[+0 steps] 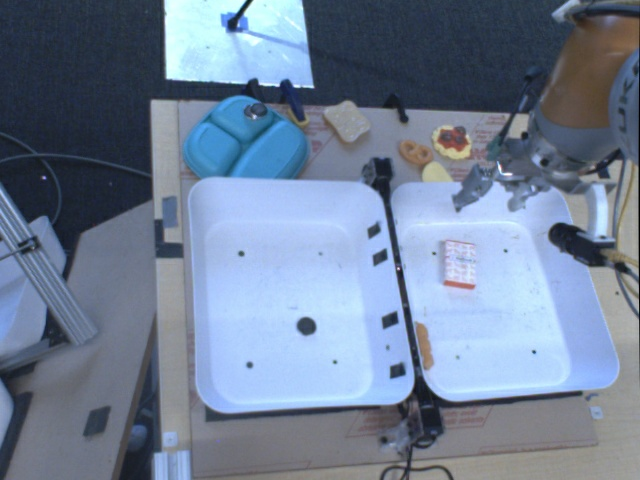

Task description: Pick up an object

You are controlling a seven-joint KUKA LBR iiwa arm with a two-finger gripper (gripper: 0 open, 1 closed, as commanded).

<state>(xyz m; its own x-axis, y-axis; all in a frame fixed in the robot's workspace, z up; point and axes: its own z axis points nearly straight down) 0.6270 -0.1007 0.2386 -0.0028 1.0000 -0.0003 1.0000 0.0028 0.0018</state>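
Pick-up: not yet done. Pincer [493,190], upper right of frame, spread and holding nothing, hangs above the right bin's [590,353] far rim. Box [460,264] lies flat mid-bin, untouched; descent, grasp, lift remain.

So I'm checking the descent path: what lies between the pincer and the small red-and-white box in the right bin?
In the camera view, only bare white bin floor separates the pincer from the small red-and-white box; nothing else sits there.
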